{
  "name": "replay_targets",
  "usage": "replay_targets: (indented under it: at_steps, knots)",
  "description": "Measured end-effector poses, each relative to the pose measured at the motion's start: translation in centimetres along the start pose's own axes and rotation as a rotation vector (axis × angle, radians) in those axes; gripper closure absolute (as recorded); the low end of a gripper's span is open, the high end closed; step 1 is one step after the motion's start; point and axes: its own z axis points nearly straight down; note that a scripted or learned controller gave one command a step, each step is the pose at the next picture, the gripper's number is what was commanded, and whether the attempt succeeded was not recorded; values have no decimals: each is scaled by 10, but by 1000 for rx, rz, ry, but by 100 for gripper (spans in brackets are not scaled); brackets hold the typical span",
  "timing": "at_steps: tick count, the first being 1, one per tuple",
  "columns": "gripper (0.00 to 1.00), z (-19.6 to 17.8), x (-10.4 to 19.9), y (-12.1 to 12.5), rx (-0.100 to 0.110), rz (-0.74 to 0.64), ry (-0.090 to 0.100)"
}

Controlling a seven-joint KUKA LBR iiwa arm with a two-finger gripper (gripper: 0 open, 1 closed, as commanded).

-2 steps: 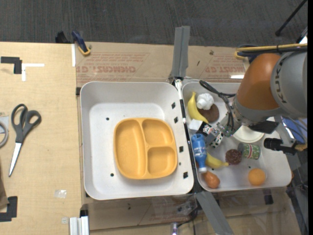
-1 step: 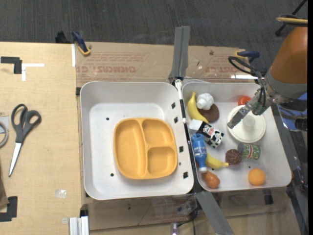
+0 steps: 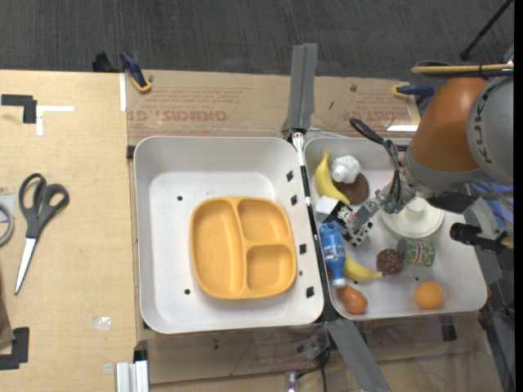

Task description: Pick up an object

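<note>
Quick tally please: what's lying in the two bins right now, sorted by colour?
Yellow: 3 – divided plate, banana, small banana
Orange: 1 – ball
Blue: 1 – bottle
White: 2 – ball, bottle
Brown/red: 3 –
Green: 1 – can
Total: 11

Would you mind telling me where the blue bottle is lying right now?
The blue bottle lies in the right bin, against its left wall, with a small banana just to its right and a brown egg-shaped object below it.
</note>
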Motion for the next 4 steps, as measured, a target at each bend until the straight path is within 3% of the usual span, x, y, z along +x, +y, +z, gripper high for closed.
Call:
replay_targets:
  at_steps: [1, 2, 3, 4]
  knots:
    - [0, 6, -37, 59, 2, 17, 4]
    - [0, 6, -45, 78, -3, 264, -2]
    - [0, 5, -11, 38, -12, 426, -2]
    - [0, 15, -37, 48, 7, 562, 5]
